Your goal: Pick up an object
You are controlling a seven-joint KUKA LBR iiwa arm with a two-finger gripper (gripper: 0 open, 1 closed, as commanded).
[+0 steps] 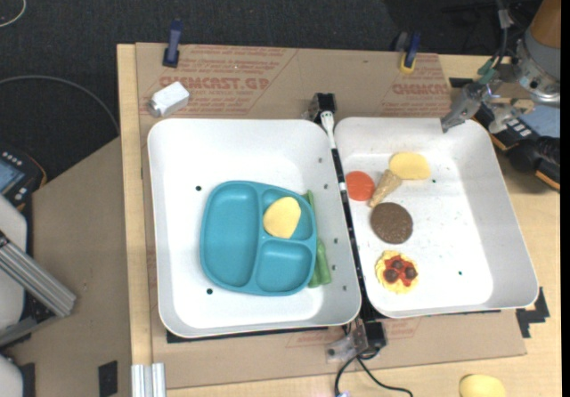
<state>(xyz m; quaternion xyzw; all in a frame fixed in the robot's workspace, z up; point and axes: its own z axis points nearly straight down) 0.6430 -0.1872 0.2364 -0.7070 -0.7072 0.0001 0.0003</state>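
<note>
Approaching stage, by my reading: gripper (461,110) sits at the far right corner of the right bin (499,235), above its rim, carrying nothing that can be seen. Whether the jaws are apart or together cannot be told; the tool is small and dark against clutter.

Landmark for all places below: brown disc (391,222), near the middle of the right bin.

Contents, right bin, 4 candidates:
- 1 brown disc, flat, lying alone.
- 1 ice-cream cone (401,173), yellow scoop and tan cone, just behind the disc, cone tip pointing toward it.
- 1 orange round piece (359,185), behind and left of the disc, touching or nearly touching the cone tip.
- 1 small pizza (397,271), yellow with red topping, just in front of the disc.

Contents, left bin (178,208), well left of the disc:
- 1 teal divided tray (233,239) holding 1 yellow piece (282,217).
- 1 green strip (318,253) along the tray's right edge.

Handling note, as judgement: the cone's scoop is the nearest candidate and looks the bulkiest, so likely the easiest to pinch. Descend centred on the scoop, jaws wide and set across its narrower width, clear of the orange piece. The disc and pizza look flat and may slip under the fingers.
</note>
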